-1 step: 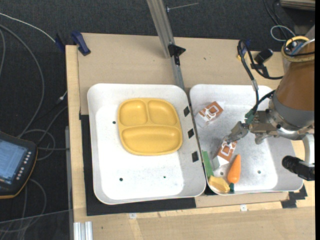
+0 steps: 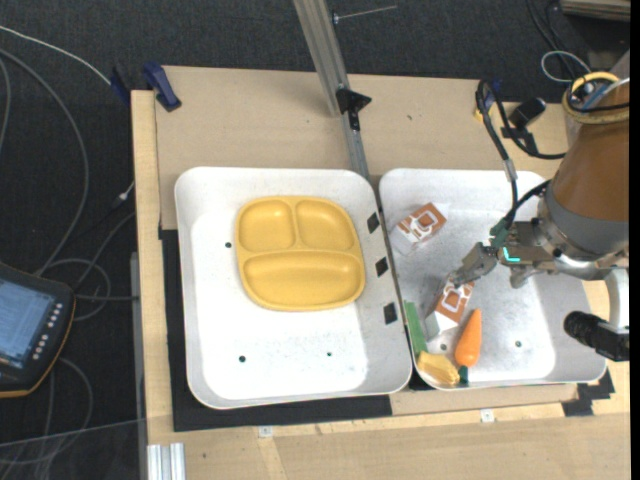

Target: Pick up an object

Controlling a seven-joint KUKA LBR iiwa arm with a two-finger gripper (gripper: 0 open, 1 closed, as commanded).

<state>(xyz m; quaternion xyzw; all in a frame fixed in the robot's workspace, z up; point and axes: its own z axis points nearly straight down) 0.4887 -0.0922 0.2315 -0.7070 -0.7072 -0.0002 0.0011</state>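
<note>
Between the fingertips of the gripper (image 2: 472,268) nothing is held; whether the fingers are spread or closed I cannot tell. Just below them lies a small orange-and-white box (image 2: 455,303), with a carrot (image 2: 468,337) beside it and a green stick (image 2: 415,330) farther left. A second box (image 2: 421,222) sits up and left. Judging from this, the near box is the target: descend straight, centre over it, avoid nudging the carrot in the right bin (image 2: 530,363).
</note>
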